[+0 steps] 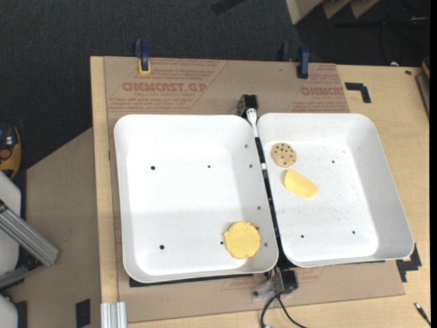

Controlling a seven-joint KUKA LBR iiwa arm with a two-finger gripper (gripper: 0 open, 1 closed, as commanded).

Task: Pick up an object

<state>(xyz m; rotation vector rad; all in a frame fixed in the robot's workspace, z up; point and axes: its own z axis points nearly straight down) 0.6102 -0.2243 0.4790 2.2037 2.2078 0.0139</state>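
Yellow disc (242, 240) in left bin (136, 183), cookie (283, 154) in right bin (369, 183)

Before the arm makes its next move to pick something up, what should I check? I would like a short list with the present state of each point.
1. Things to pick are present: ok. A round yellow piece lies in the left bin; a cookie and a yellow slice lie in the right bin.
2. Round yellow piece free to grasp: not ok, it sits close to the bin's near right corner.
3. Cookie and slice apart: ok, a small gap shows.
4. Bins seated flat, side by side: ok.
5. Gripper state: cannot tell.
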